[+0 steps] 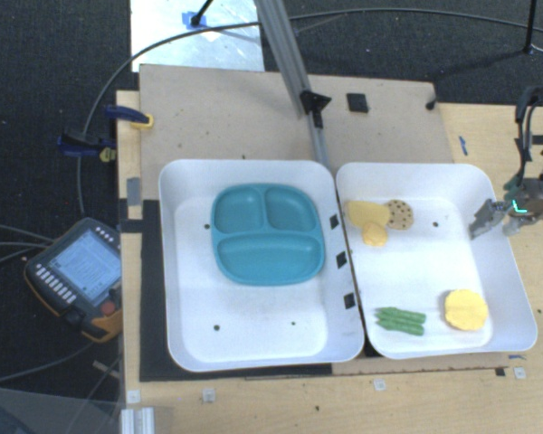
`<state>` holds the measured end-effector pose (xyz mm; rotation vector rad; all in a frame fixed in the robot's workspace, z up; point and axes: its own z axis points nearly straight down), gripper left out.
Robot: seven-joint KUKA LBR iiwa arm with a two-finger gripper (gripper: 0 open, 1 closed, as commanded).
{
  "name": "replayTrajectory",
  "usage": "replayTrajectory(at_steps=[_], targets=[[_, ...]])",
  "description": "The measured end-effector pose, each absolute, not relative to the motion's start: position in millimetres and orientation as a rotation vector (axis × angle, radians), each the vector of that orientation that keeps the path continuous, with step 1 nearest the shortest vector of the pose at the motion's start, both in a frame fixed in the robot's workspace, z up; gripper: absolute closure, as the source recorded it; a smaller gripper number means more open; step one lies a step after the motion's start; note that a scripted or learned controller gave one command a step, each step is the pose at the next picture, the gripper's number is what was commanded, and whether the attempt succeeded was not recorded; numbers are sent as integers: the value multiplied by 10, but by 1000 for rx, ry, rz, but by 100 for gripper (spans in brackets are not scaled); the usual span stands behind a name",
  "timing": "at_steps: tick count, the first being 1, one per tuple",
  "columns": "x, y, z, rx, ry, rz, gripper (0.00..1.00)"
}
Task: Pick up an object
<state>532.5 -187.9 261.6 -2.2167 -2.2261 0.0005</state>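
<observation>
Gripper (485,218) is hovering at the right bin's (434,337) three o'clock rim (finger state cannot be told); nothing is lifted yet.

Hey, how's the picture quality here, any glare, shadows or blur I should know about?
Camera view: even, soft light, with the white bins bright but not blown out; strong glare on the shiny sheet at top left; faint shadows under the blue plate and yellow round piece; the gripper at the right edge looks slightly soft.
</observation>
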Motion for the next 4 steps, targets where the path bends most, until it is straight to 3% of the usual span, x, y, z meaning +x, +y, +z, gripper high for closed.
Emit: replayTrajectory(at_steps=[1, 4], targets=[[5331, -1880, 2625, -2218, -2228, -1, 0], [5356, -1887, 876, -2224, -2224, -3, 0]])
